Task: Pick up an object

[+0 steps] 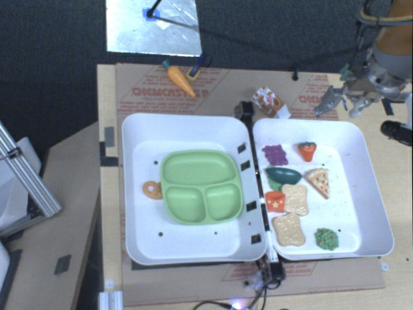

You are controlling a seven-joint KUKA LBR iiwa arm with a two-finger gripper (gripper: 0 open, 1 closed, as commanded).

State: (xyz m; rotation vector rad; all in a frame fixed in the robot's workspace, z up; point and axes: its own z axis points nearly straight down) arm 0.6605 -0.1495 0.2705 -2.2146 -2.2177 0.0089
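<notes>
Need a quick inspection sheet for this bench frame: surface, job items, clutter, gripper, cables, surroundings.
Surface: bench bearing left bin and right bin.
Job's things: right bin holds toy foods, among them pizza slice, strawberry, grapes, broccoli. Left bin holds green tray, pretzel.
Clutter: carrot, wrapped item outside the bins.
Grippers: gripper open, above bench behind the right bin, holding nothing.
Cables: wires at front edge.
Surroundings: metal plate on dark floor.

Two white bins [135, 237], one green tray [200, 186], eight toy foods [295, 199] right, one pretzel [152, 190] left.
</notes>
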